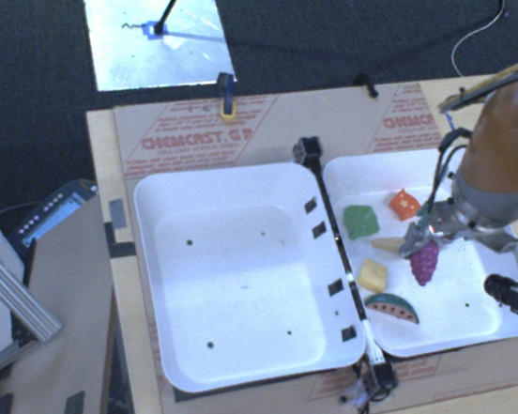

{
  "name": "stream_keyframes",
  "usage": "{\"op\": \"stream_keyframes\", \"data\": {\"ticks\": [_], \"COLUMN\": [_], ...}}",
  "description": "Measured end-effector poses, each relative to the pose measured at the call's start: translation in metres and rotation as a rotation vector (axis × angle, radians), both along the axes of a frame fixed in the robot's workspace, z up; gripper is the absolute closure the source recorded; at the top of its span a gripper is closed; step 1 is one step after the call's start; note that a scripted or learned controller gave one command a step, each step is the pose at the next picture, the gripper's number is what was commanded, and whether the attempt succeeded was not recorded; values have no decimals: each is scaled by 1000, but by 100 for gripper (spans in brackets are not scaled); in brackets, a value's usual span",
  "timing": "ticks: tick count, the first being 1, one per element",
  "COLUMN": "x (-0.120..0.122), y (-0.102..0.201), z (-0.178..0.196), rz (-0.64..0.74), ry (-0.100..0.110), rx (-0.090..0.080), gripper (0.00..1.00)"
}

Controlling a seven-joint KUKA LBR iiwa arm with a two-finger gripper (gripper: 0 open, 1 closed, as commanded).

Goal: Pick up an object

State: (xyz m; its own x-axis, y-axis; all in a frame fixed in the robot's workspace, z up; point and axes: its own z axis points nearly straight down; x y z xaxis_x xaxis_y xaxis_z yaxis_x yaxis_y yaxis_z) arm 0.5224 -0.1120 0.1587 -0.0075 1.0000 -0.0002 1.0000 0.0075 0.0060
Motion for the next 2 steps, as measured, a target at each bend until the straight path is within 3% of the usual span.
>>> {"op": "stream_keyframes", "data": {"ticks": [1,2], "x": [37,66], "y": [67,139], "z": [27,26], "rz": [5,5], "ry": [0,2], "rx": [2,3], "gripper": [100,100]}}
